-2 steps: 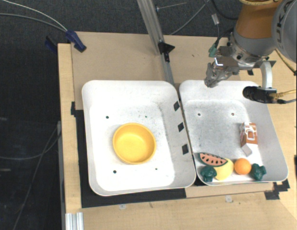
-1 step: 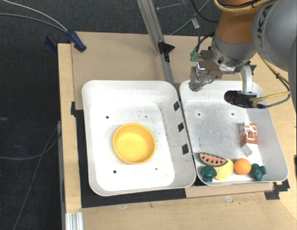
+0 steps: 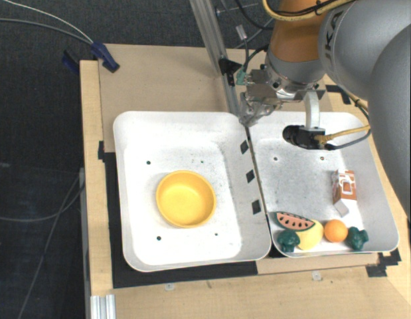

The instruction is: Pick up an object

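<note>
The arm [image 3: 351, 38] reaches in over the far edge of the desk [image 3: 165, 78], and its pincer [image 3: 253, 115] hangs at the far end of the divide between the two white bins. Nothing is between its tips, and whether it is released or clenched I cannot tell — the tips are too small and blurred against the bin rim.

Largest to smallest, placed from the pincer: the left bin [image 3: 135, 138] spreads out to its left and nearer the camera, the right bin [image 3: 291, 191] to its right and nearer the camera. The yellow bowl [image 3: 185, 198] sits in the left bin, well forward and left of the pincer. In the right bin, a small brown-and-white packet [image 3: 344, 186] lies forward and to the right. Farther forward, clustered in the near corner, lie a watermelon slice [image 3: 296, 220], a yellow fruit [image 3: 313, 234], an orange [image 3: 335, 231] and two dark green pieces [image 3: 289, 240] [image 3: 356, 238].

By my reading the pick is at the approach stage — no object has been reached. The next move calls for travel forward over one bin, lining up above a chosen object, then a descent onto it.
</note>
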